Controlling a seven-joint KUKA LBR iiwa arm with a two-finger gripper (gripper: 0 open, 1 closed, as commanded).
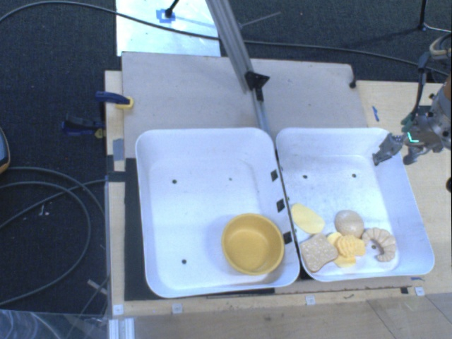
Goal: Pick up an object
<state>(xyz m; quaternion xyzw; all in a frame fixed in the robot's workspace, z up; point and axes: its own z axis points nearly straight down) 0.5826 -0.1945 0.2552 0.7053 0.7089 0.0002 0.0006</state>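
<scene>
Several small food-shaped items lie in the near part of the right bin: a pale yellow chip, a tan slice of bread, a beige round piece, a yellow waffle-like piece and a curled pastry. A yellow bowl sits at the near right of the left bin. My gripper hangs over the right bin's far right rim, well away from the items, open with nothing between its fingers.
A slanted metal pole with a black clamp crosses the board behind the bins. Blue and yellow clamps grip the bench's left edge. Cables lie on the dark floor at left.
</scene>
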